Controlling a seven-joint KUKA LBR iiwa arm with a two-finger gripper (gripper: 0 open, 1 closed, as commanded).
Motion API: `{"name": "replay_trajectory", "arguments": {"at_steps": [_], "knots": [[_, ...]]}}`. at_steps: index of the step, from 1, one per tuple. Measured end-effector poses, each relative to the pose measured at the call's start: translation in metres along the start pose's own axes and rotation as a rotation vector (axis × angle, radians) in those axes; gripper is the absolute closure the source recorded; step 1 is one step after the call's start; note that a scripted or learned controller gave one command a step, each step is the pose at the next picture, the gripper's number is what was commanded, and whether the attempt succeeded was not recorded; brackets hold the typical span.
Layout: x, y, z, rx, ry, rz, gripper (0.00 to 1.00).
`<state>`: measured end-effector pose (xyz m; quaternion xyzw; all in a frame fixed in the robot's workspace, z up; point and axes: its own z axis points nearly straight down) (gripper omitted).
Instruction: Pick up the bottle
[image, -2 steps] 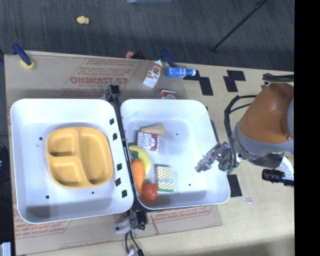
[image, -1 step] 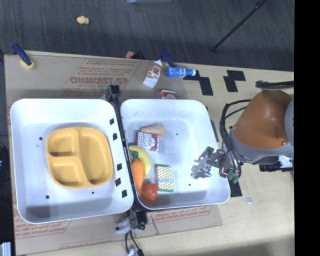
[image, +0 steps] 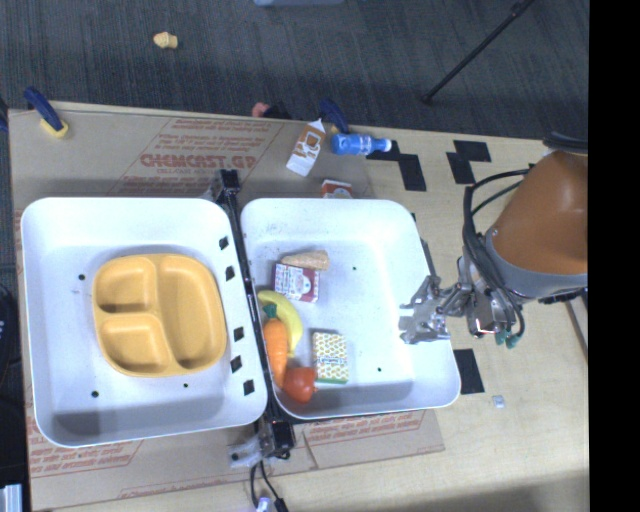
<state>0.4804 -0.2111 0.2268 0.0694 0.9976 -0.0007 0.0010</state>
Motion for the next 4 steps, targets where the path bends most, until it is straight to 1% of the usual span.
{"name": "replay_trajectory", "arguments": {"at_steps": [1,2,3,4], "knots": [[0.003,-0.001,-0.036,0.000,0.000,-0.132,1.00],[0.004,0.000,0.012,-0.002,0.004,-0.310,1.00],[-0.001,0.000,0.015,-0.001,0.002,-0.302,1.00],[-0.002,0.001,0.019,-0.002,0.004,-0.369,1.00]]}}
